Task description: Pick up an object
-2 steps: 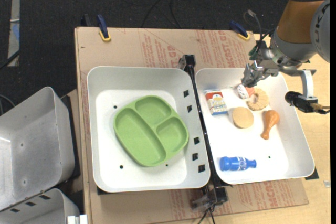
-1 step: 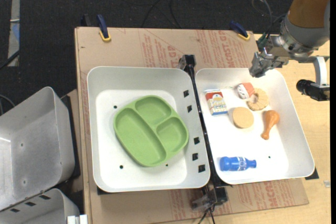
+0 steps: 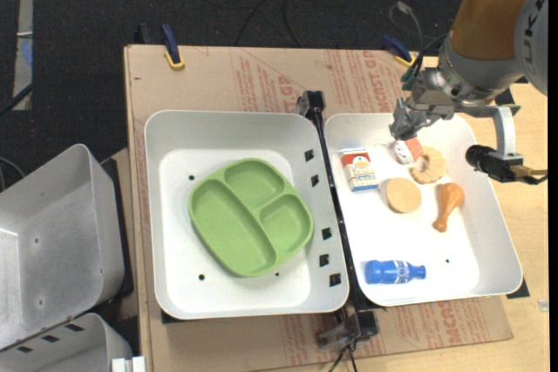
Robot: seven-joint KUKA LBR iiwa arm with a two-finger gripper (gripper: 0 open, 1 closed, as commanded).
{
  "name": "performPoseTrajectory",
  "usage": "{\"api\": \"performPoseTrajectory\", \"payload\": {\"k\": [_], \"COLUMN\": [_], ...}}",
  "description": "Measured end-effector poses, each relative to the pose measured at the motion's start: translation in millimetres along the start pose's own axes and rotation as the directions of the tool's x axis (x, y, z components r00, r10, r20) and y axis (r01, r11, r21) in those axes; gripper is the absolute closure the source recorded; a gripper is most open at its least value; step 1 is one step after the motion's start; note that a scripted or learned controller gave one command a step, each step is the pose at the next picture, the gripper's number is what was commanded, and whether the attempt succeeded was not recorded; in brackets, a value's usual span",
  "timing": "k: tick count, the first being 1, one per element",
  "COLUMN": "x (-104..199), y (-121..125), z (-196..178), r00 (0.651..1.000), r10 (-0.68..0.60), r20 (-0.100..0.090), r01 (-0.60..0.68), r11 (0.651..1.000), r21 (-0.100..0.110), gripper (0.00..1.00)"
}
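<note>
Camera view: we are watching the claw (image 3: 406, 135) hovering at the right white bin's (image 3: 488, 274) far edge, directly above a small white-and-red object (image 3: 404, 152), presumably lining up a grasp; we cannot tell its spread.

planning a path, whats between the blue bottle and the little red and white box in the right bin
In the camera view, bare white bin floor lies between the blue bottle and the red and white box.
</note>
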State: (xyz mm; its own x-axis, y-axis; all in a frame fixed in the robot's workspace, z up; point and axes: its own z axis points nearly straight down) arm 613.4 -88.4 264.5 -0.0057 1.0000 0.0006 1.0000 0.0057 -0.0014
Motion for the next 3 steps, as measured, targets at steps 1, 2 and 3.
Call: {"api": "performPoseTrajectory", "payload": {"k": [1, 2, 3], "x": [49.4, 98.1, 160.8], "y": [-0.7, -8.5, -16.9], "z": [-0.9, 16.2, 17.3], "r00": [1.0, 1.0, 1.0], "r10": [-0.002, -0.002, -0.002], "r20": [-0.001, -0.001, 0.0], "r01": [0.002, 0.002, 0.002], "r11": [1.0, 1.0, 1.0], "r21": [0.0, 0.002, 0.0], "gripper": [1.0, 1.0, 1.0]}}
